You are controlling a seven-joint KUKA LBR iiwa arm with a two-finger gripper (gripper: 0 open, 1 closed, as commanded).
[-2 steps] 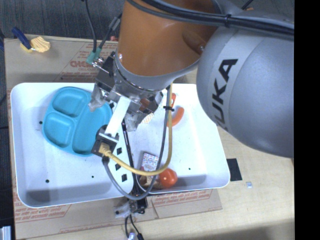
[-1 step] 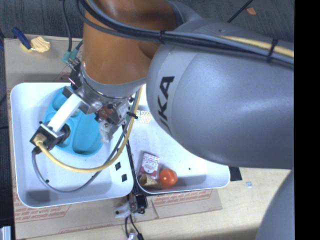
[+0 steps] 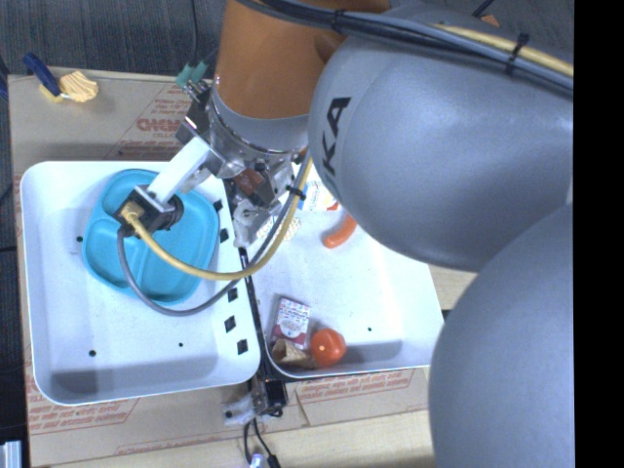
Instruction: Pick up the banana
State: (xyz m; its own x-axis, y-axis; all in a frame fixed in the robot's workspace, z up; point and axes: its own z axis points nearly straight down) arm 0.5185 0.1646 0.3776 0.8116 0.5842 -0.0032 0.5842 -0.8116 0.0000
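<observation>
The arm [image 3: 439, 144] reaches in from the right and covers much of the right bin [image 3: 390, 291]. Its wrist hangs over the wall where the 2 bins meet, towards the rear edge of the worktop [image 3: 127, 130]. The jaws point down there, in shadow among cables, and I cannot tell whether they are open or closed. Nothing is visible between them.

Where the banana lies I cannot say. The yellow curve across the left bin [image 3: 58, 291] is a cable [image 3: 195, 269] that runs over a blue dish [image 3: 185, 252], not a fruit. In the right bin I see a small orange piece [image 3: 339, 232] beside the arm, and near the front left corner a red-orange round fruit [image 3: 329, 345] touching a small packet [image 3: 292, 317].

My judgement is that the banana, if it is in a bin, is hidden under the arm on the right side. So its direction from the jaws and its long axis cannot be read now. The grasp seems not yet made.
</observation>
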